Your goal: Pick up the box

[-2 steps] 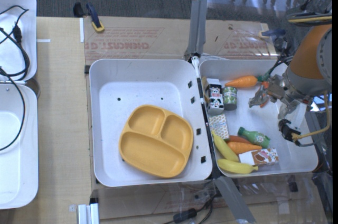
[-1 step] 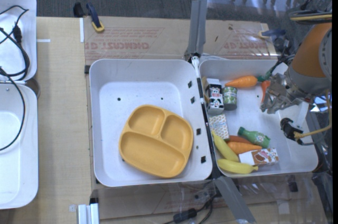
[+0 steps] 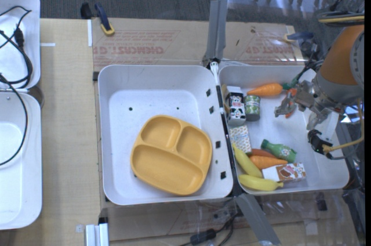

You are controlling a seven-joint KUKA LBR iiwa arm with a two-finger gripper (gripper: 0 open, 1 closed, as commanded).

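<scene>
My end effector hangs over the right bin, near its upper right, just beside one carrot; can't tell its grip state. Box lies at the bin's near edge, touching one of two bananas, well apart from me. Also there: a second carrot, one green bottle, one can, one small carton. Left bin: one yellow divided plate.

Yellow tray in white bin; red/white box, green bottle, orange carrot
</scene>
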